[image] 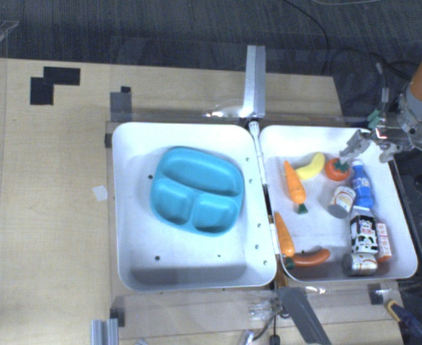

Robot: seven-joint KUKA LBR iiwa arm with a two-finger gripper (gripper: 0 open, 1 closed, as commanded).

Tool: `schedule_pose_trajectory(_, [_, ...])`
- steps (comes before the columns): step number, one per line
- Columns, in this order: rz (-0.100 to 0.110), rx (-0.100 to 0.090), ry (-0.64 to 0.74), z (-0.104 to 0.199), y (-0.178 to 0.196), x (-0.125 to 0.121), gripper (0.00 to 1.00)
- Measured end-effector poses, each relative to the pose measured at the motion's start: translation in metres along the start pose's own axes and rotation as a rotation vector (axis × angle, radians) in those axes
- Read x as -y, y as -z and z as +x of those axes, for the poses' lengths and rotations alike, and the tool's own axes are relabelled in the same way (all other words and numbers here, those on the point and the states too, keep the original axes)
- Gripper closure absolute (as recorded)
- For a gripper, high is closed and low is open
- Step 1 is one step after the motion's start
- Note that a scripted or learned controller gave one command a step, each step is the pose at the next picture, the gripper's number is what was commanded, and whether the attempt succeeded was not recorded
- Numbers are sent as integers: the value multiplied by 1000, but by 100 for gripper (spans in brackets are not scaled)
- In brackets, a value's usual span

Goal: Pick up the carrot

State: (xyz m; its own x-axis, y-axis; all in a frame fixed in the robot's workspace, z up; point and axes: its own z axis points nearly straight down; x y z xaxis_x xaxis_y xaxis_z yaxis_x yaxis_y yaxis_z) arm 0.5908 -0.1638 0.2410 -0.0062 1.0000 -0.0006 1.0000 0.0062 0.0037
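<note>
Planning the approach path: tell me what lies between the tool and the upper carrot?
In the camera view, a yellow banana lies between the tool and the upper carrot.

Orange carrot [293,182] showing green tip; divided tray [195,190] showing sky blue; bottle [361,187] showing blue; bins [146,264] showing white.

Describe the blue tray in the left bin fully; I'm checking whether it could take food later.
The blue tray is a rounded, sky-blue plate that looks like smooth plastic, split into three hollows: one long one along its far side and two smaller ones nearer the camera. It lies flat, right way up, turned a little askew, on the floor of the left bin, about midway. Nothing lies in it or touches it besides the bin floor.
</note>
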Motion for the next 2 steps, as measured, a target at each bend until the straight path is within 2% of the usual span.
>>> schedule_pose_trajectory(1, [0,-1,135,99,-56,-21,0])
schedule_pose_trajectory(2, [-8,2,320,59,-152,-24,0])
